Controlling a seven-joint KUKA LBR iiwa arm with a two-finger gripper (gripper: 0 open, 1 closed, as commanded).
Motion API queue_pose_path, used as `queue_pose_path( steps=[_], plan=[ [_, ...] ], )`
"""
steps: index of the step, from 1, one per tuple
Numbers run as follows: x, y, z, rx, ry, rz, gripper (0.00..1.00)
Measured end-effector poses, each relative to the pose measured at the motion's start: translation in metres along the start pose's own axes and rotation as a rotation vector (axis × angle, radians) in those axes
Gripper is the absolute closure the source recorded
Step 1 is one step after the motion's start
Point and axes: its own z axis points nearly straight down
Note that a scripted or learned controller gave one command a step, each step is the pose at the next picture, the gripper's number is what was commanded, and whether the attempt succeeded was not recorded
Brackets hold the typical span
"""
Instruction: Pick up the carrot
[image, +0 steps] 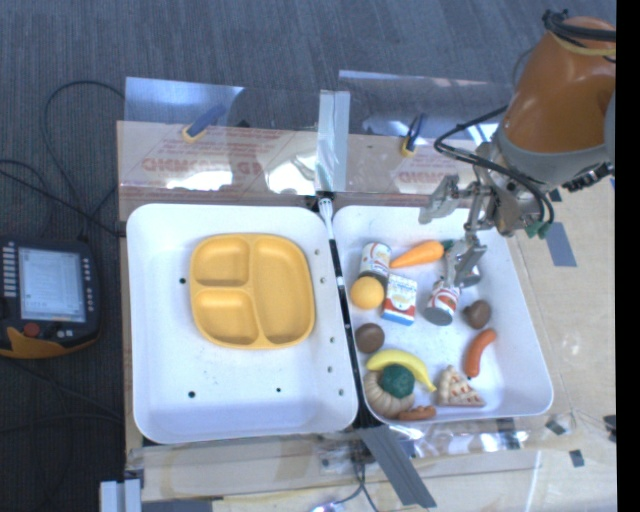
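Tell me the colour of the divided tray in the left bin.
Yellow. The three-compartment plastic divided tray shows plainly in the camera view, in the left white bin.

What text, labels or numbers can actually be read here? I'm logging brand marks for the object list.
None can be read with certainty.
Red printing on the cardboard behind the bins: reversed under glare, illegible.
Carton: label too small to read.
Can beside the carrot: label blurred.
Can below the gripper: label blurred.
Handheld screen at left: contents too small.
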Motion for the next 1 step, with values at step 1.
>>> queue_pose_path(
  steps=[1],
  plan=[
    [-0.0316,-0.0158,0.1111,-0.001,0.006,0.269,0.0]
  ],
)
